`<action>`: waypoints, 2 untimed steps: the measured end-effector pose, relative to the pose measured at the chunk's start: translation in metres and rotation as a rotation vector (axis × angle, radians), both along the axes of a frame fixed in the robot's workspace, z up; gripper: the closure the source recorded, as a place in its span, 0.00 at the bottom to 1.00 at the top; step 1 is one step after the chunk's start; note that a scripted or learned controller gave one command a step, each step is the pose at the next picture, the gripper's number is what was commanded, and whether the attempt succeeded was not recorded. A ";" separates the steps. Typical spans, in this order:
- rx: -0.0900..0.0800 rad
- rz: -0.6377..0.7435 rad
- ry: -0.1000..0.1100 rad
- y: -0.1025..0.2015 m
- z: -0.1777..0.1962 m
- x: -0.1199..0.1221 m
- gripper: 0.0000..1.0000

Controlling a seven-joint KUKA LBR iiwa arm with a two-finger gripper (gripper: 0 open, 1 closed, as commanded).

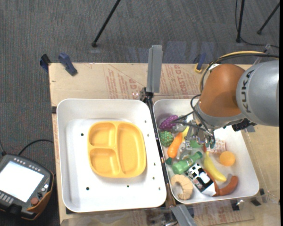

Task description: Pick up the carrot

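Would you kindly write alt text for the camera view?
A grey arm's gripper hangs over the right bin, beside an orange carrot among toy foods. The left bin holds a yellow divided tray.

Two shallow white bins sit side by side on the bench: the left bin (pixel 66 126) holds one yellow divided tray (pixel 117 149), and the right bin (pixel 247 166) beside it holds a heap of toy food. Counted in that right bin are one carrot (pixel 175 146), one purple grape bunch (pixel 168 122), one green bottle (pixel 185 164), one banana (pixel 213 168), one orange (pixel 227 158), one sausage (pixel 227 185) and one black-and-white carton (pixel 199 177). One tablet-like controller (pixel 20 185) lies on the floor left of the left bin.
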State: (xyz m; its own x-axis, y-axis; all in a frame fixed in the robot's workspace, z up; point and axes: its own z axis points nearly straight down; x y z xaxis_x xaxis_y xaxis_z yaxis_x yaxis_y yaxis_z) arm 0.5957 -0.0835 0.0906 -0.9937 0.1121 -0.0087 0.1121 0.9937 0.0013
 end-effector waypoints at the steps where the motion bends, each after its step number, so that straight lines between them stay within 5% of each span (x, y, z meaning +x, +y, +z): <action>1: 0.002 -0.197 0.010 0.002 -0.003 -0.035 0.00; 2: 0.001 -0.005 0.010 0.006 -0.003 -0.054 0.00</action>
